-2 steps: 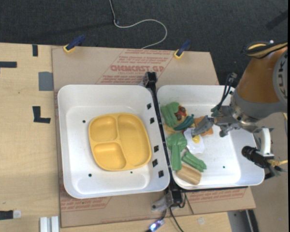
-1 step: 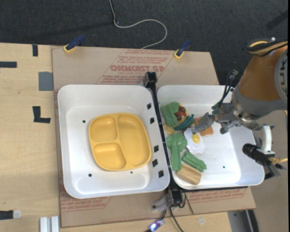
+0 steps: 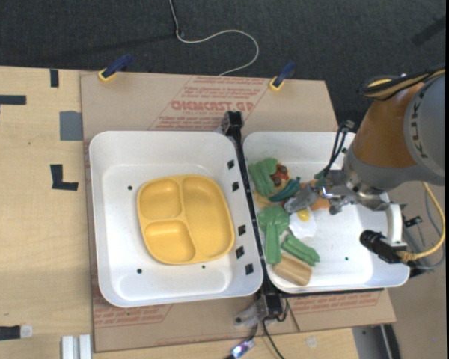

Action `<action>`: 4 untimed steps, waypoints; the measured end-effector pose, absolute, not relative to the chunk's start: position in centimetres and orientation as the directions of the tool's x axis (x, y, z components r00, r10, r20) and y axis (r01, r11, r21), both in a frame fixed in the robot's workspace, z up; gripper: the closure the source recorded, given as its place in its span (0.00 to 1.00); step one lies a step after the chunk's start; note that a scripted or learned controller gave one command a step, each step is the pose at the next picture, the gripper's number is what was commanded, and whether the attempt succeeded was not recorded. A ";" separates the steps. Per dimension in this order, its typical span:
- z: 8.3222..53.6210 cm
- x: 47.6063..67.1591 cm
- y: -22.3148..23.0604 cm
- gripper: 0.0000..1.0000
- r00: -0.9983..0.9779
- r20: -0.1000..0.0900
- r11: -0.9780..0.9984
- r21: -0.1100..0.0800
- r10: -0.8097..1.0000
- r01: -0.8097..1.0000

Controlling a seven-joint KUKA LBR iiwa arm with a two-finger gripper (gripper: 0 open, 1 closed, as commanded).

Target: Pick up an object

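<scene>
Wooden bench [image 3: 30, 223] holds two shallow white bins; the left bin [image 3: 105, 200] has a yellow plastic divided plate [image 3: 185, 219]. The claw [image 3: 308, 199] reaches low into the right bin [image 3: 359, 264], over green plastic toys [image 3: 273, 223]. Open or clenched, I cannot tell. Next, I think, it must squeeze one toy and lift.

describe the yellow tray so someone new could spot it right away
Look at the left white bin of the two side by side. Lying flat in its middle is a yellow divided plate with three compartments. It is the one large item in that bin, while the small green and tan toys are piled in the right bin.
</scene>
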State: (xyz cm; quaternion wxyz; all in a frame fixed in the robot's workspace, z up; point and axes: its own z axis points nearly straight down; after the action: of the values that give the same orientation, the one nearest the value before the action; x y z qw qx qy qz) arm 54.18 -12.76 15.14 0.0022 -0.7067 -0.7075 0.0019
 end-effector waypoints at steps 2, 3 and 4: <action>8.7 54.2 -12.0 0.00 -0.001 -0.001 0.001 -0.002 1.000 1.000; 10.3 54.6 -12.0 1.00 -0.001 -0.001 0.001 0.010 1.000 1.000; 14.5 54.7 -11.7 1.00 -0.002 0.000 0.002 0.000 1.000 1.000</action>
State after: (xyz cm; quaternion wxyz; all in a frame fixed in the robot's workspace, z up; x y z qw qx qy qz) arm 54.72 -11.70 14.47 0.0000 -0.7066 -0.7077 0.0000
